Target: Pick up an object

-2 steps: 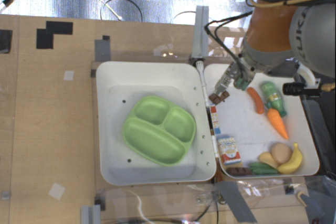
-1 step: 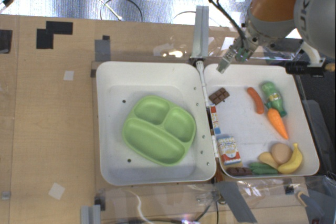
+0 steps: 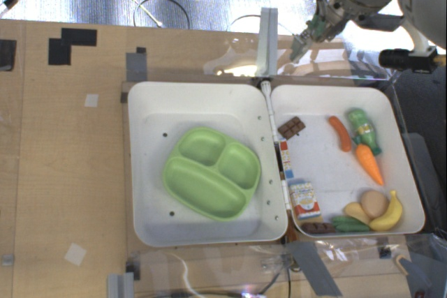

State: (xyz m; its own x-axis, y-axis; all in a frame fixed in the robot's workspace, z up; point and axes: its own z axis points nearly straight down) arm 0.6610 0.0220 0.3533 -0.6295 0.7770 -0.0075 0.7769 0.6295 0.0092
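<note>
Camera view: the left bin (image 3: 143, 150) holds a green divided plate (image 3: 211, 172), lying flat near its centre. The right bin (image 3: 328, 171) holds a chocolate piece (image 3: 291, 127) near the divider, a red sausage (image 3: 340, 132), a green bottle (image 3: 364, 128), a carrot (image 3: 369, 162), a small carton (image 3: 304, 197), and, in the near right corner, a potato (image 3: 373, 203), a banana (image 3: 389, 213), a green pod (image 3: 350, 223) and a dark bar (image 3: 316, 227). The gripper (image 3: 300, 47) hangs above the bench beyond the right bin's far edge, clear of every object; its opening cannot be told, and nothing is seen in it.
</note>
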